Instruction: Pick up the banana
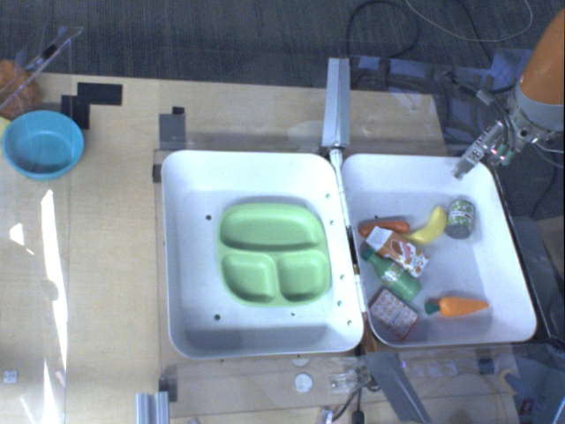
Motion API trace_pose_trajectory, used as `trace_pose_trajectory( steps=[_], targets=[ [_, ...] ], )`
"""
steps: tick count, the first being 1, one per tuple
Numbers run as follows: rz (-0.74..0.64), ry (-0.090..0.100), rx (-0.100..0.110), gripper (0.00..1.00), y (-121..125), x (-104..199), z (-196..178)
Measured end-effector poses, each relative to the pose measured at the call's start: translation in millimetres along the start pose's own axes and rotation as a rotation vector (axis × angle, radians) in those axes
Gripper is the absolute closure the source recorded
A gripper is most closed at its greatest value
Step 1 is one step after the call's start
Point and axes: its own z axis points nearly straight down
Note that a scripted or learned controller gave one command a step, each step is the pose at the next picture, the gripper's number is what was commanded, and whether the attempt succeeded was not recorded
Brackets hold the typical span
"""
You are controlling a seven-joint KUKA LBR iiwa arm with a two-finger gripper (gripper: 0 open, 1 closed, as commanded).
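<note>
The banana [431,226] lies in the right bin [494,325], in its upper middle part, curved and tilted. Just beside it on the right stands a small green-labelled can [460,218], close enough that the two look to be touching. At the banana's lower left end sits an orange-and-white carton [395,246], with an orange item [386,226] partly tucked under the carton's top edge; what that item is I cannot tell. Below the carton lies a green bottle [395,277], then a dark patterned packet [392,314] near the bin's front wall. A carrot [456,306] rests apart toward the lower right.

The jaws [468,159] hang over the right bin's far right corner, well apart from the banana and holding nothing; whether they stand wide or narrow is too small and blurred to tell. The arm's orange band [543,71] is cut off by the frame's right side.

The left bin [185,263] holds a green divided tray [274,252] with three compartments. On the pale wooden counter [97,281], far left, sits a blue bowl [43,143]. Behind the counter is dark carpet [221,25] with loose cables [441,7].
</note>
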Motion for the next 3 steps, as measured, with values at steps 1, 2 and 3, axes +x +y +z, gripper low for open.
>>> trace_pose_trajectory(
  steps=[1,2,3],
  targets=[
    [0.0,0.001,0.0,0.0,0.0,0.1,0.2],
    [-0.085,0.003,0.001,0.0,7.0,15.7,55.8],
    [-0.031,0.0,0.0,0.0,-5.2,5.3,-43.6]
  ],
)
